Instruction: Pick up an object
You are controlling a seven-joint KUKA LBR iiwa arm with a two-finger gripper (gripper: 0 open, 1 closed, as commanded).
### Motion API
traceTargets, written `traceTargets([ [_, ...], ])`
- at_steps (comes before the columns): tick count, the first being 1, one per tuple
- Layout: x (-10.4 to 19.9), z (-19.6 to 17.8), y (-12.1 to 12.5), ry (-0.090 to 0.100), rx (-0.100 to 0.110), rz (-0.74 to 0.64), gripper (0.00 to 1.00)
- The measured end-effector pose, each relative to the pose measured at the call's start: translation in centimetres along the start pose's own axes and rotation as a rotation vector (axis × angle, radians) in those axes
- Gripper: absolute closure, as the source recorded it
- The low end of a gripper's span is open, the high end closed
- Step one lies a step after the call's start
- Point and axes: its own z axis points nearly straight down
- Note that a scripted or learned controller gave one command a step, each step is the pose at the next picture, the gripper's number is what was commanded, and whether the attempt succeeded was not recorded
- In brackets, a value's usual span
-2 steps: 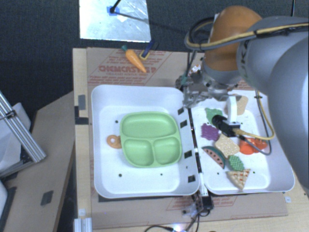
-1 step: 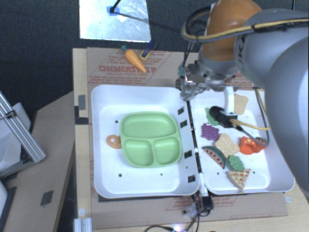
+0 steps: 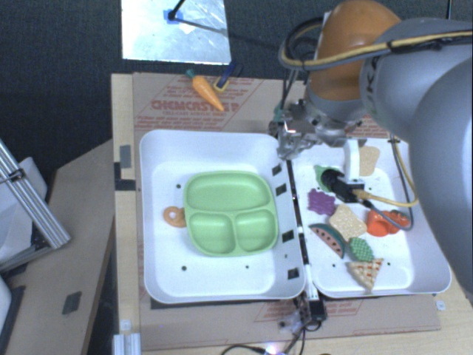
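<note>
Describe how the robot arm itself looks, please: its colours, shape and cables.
The arm is smooth, rounded grey with a bulbous orange band above the wrist. Yellow and black cables loop beside the band. The gripper is a small metallic-grey assembly.

The grey arm (image 3: 421, 87) reaches in from the right, its orange-banded wrist (image 3: 351, 43) bent downward.

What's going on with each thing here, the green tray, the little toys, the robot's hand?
Green tray: flat in left bin, compartments bare.
Orange ring: lying beside the tray's left edge.
Toy carrot: lying on cardboard behind the bins.
Watermelon slice: lying in right bin.
Purple piece: lying in right bin.
Gripper: above the bins' divider, holding nothing visible.
</note>
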Motion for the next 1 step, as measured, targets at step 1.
traceTargets([
  [1,-0.2,-0.07,1.14,0.0,-0.002,-0.003,1.0],
])
